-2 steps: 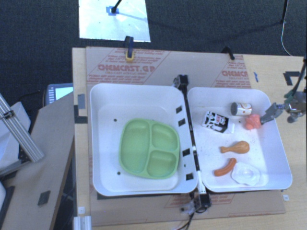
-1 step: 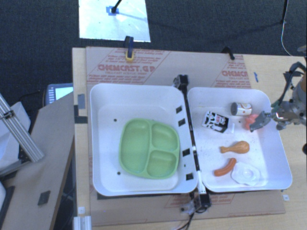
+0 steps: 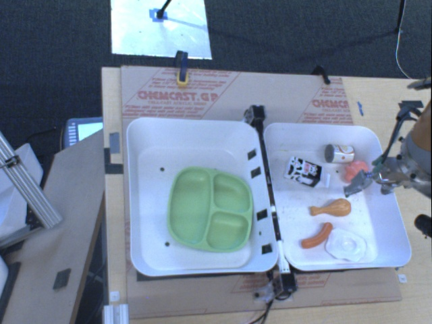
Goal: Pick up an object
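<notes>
The right bin (image 3: 388,245) holds several small toy items. A black-and-white cow-patterned carton (image 3: 303,171) lies near its left side, with a small grey can (image 3: 339,153) behind it. A pink item (image 3: 354,170) sits by the can. An orange drumstick (image 3: 332,209), an orange sausage (image 3: 316,235) and a white fried egg (image 3: 346,246) lie toward the front. My gripper (image 3: 366,181) hangs over the bin's right side, just right of the pink item and above the drumstick. Nothing shows as held.
The left bin (image 3: 145,201) carries a green divided plate (image 3: 210,208). A black hinge strip (image 3: 265,194) runs between the bins. The arm's wrist (image 3: 415,160) comes in over the right bin's right rim. Cardboard (image 3: 223,93) lies under both bins.
</notes>
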Controlling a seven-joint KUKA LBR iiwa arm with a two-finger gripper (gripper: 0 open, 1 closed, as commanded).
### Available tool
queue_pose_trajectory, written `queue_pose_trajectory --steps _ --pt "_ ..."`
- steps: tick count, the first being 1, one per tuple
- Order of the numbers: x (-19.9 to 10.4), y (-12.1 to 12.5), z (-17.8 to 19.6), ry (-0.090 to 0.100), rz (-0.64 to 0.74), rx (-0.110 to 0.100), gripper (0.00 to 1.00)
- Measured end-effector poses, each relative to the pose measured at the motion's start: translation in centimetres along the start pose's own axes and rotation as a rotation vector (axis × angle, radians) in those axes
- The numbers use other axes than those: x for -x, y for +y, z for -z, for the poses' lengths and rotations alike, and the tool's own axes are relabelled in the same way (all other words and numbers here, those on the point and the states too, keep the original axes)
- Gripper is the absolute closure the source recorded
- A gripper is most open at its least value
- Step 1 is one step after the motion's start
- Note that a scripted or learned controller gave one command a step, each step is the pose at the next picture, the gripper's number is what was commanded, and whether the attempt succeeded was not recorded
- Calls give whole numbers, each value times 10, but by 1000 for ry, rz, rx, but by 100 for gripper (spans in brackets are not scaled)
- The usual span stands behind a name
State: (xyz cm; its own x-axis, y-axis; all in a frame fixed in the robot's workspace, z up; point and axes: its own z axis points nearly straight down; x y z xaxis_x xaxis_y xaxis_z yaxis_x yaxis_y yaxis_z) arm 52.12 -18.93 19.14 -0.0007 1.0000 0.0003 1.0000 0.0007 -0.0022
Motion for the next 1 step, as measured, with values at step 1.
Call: queue_pose_trajectory --steps 1 --pt "-2 6 -61 1 0 -1 0"
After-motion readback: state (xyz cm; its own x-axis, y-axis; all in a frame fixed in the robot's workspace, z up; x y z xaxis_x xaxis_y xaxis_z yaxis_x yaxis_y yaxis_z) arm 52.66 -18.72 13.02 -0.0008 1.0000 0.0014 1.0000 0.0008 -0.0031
